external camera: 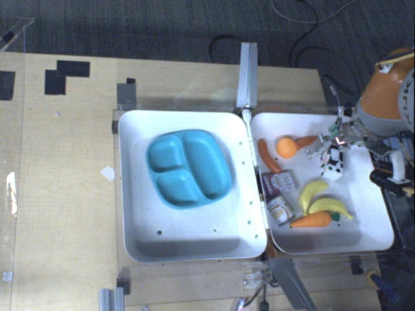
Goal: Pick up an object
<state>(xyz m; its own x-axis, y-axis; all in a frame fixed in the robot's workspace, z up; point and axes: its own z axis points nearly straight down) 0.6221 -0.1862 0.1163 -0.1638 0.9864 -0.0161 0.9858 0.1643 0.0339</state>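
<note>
We see the right bin (379, 235) crowded along its left wall, while the right part is free. The smooth bananas (321, 198) lie beside a carrot (312, 221). The gripper (332, 149) hangs over a black-and-white toy (333, 164); its opening we cannot tell.

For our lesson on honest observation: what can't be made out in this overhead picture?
- Gripper, camera view: fingertips too small and cluttered to read.
- Black-and-white object below it: too small to identify.
- Packets beside the bananas: print too small.
- Arm: cut off by the right edge.
</note>
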